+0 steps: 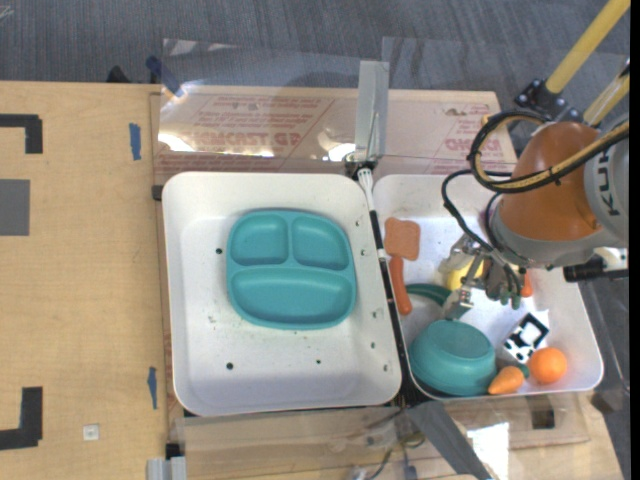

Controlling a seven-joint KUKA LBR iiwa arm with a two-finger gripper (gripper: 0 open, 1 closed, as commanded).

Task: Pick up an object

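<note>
— Objects for picking are all lying in the right bin (588, 340), as far as I am seeing. Are you reading it the same way?

— I am. An orange spatula (402, 242) is lying near that bin's left wall, its flat head pointing toward the far side and its handle running back toward the near side. A teal bowl (455, 356) is sitting at the near left corner, just beside the handle's end.

— And to the right of the bowl?

— A small carrot (507, 379) is resting against the bowl's right side, and an orange ball (548, 365) is sitting just beside the carrot. A black-and-white patterned cube (524, 336) is lying just behind those two.

— Where is the gripper (478, 283) hanging?

— It is hovering over the middle of the right bin, between the spatula and the cube and just behind the bowl. The arm (545, 193) is reaching in from the right, and its orange band is covering much of the bin's far right part.

— Is it pinching anything?

— I cannot tell. Something yellowish (461, 262) is showing at the gripper, but whether it is being clamped, or whether the gripper is spread or pressed together, is too cluttered to be making out.

— And the left bin (180, 268)?

— A teal divided plate (292, 268) is lying in its middle, well apart from the gripper. Both bins are sitting side by side on the wooden counter (70, 268).
</note>
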